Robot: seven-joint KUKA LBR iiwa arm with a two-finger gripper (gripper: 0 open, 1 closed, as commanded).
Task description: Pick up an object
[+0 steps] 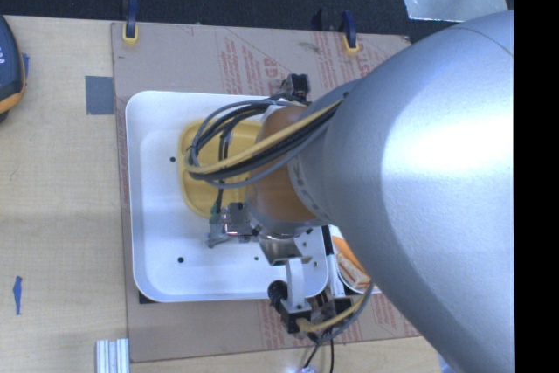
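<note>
Leftmost, a dark device with an orange edge (7,65) is lying at the bench's border, and a grey tape patch (99,94) is sitting just outside the cardboard sheet (210,57); that sheet is carrying red printed lettering, too faint and skewed to be read. Next, the left white bin (153,214) is lying on the sheet, clipped at its far edge by blue-and-yellow clamps (130,20). Inside the bin, a yellow object (199,179), rounded like a bowl or lid, is resting toward the bin's far-right part, with black and yellow cables (227,135) crossing above it. The gripper (229,227) is hanging low over the bin floor just at the near rim of the yellow object, the wrist with its orange band (279,188) directly above and to the right. Whether the gripper is spread or closed cannot be told, and nothing is visibly being held. Judged from this, the yellow object is lying up and slightly left of the gripper, so the coming move is depending on a short shift toward the far wall; its long axis is appearing to run near to far. Further right, an orange-and-white item (351,268) is peeking out beside the arm's mount, any print on it unreadable. Rightmost, the grey arm body (437,188) is covering the second bin.
</note>
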